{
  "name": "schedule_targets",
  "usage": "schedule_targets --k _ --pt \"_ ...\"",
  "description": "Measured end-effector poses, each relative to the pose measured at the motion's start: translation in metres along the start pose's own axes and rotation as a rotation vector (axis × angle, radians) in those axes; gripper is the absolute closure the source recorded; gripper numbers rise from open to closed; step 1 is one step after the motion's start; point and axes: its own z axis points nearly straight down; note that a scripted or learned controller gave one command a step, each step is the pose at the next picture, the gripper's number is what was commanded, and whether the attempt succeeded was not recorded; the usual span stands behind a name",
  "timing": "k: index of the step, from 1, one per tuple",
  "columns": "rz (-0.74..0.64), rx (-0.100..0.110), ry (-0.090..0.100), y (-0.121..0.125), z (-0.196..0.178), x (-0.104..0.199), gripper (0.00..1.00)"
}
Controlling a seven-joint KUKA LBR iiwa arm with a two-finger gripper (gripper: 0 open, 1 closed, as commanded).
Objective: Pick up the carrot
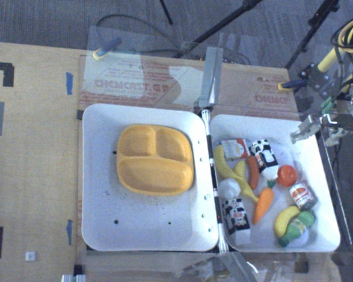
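Bench top (29, 175): pale wood, black corner marks at 9 and 7 o'clock, blue tape strips (69, 83) at 10 o'clock. Floor (83, 10): grey carpet across 12 o'clock. Black tripod legs (233, 18) and cables (121, 20) on carpet. Clear plastic sheet (145, 75) over cardboard panel, 12 o'clock. Light even, soft.

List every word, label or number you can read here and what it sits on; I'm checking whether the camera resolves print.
Red print on the cardboard sheet behind the left bin: too blurred and seems mirrored, unreadable.
Red print on the cardboard behind the right bin: unreadable.
Label on the small can: too small to read.
Orange carton and the cow-patterned cartons: no legible text.
Nothing can be quoted reliably.
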Motion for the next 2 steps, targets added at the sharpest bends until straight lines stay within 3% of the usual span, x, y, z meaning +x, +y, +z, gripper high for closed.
schedule_targets --k 1,2 --pt "0.002 -0.001 -0.001 -0.037 0.145 0.021 0.0" --pt "0.003 -0.004 -0.002 -0.012 0.125 0.051 0.0"
